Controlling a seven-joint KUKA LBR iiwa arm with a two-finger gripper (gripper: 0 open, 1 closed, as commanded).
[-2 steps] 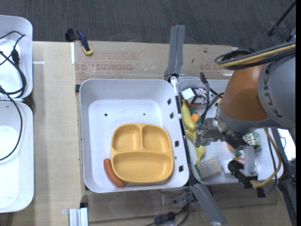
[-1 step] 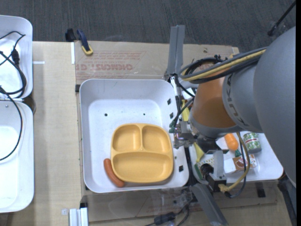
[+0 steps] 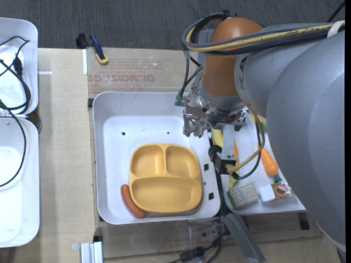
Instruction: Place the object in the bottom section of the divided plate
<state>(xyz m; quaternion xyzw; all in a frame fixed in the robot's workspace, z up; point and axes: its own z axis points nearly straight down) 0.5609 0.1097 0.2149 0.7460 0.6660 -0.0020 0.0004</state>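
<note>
Inside the left bin (image 3: 104, 147), one smooth yellow plate (image 3: 164, 178) with three rounded sections lies flat. One glossy orange-red sausage (image 3: 131, 200) lies against its lower-left edge, outside the bottom section. One metal hand (image 3: 196, 126) hangs above the bin's upper right; whether it is apart or together, I cannot tell. One carrot (image 3: 268, 161) lies in the right bin (image 3: 293, 206).

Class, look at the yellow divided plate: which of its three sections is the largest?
The bottom section of the divided plate, nearest the hot dog. It spans the plate's full width, while the two upper sections share one row side by side.
</note>
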